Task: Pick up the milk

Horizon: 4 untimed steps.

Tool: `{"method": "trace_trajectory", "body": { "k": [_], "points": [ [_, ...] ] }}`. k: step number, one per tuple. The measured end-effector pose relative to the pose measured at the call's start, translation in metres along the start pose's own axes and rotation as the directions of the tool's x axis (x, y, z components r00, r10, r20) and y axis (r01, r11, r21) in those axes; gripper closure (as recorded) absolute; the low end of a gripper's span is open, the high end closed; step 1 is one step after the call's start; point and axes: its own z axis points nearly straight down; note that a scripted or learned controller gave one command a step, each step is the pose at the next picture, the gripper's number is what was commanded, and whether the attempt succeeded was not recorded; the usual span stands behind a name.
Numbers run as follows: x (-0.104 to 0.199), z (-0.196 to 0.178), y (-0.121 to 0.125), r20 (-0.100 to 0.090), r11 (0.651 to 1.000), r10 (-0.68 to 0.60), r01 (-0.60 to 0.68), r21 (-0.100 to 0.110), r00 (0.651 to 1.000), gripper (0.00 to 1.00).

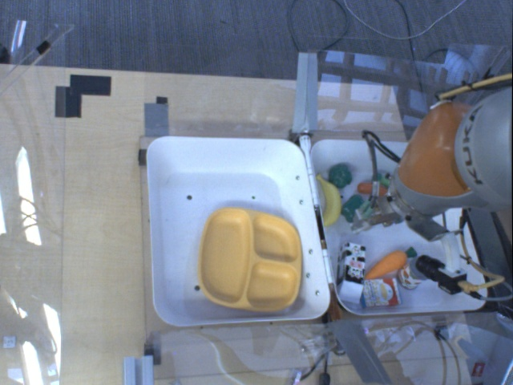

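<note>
Pale wood worktop (96,215), two white bins side by side on it. Left bin (172,215) w/ a yellow divided plate (250,257) lying flat in its near half, toward the right wall. Right bin (333,155) crowded w/ small stuff.

Grey arm (449,151) w/ orange band in from the right, reaching over the right bin. Jaws at mid-bin, pointing left toward a teal lump (353,207). How far open: can't tell, metal bits blur together. Nothing seen held between them.

Milk (353,263), taken to be the small black-and-white spotted carton, standing at the right bin's left wall in the near half. Below the jaws in the view, a bit left of them. Apart from them, not touching, not between them.

Around the milk:
- carrot (386,265) just to its right, tilted
- pale blue-and-red pack (379,293) near the front wall, just beside milk and carrot
- small can (409,277) right of the carrot's thick end

Farther back: banana (329,203) along the left wall, green item (341,175) beyond it. Both well apart from the milk.
</note>
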Motion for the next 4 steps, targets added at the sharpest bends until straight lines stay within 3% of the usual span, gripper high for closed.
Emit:
{"method": "trace_trajectory", "body": {
  "k": [1,2,3,4],
  "points": [
    [-0.022,0.025,0.029,0.003,0.933,0.358,-0.358,0.016,0.934,1.0],
    [-0.045,0.03,0.106,0.012,0.864,0.496,-0.495,0.087,0.868,1.0],
    [-0.044,0.031,0.106,0.029,0.694,0.716,-0.715,0.086,0.698,1.0],
    [-0.048,-0.125,0.122,0.014,0.536,0.844,-0.844,0.012,0.536,1.0]
  ]
}}
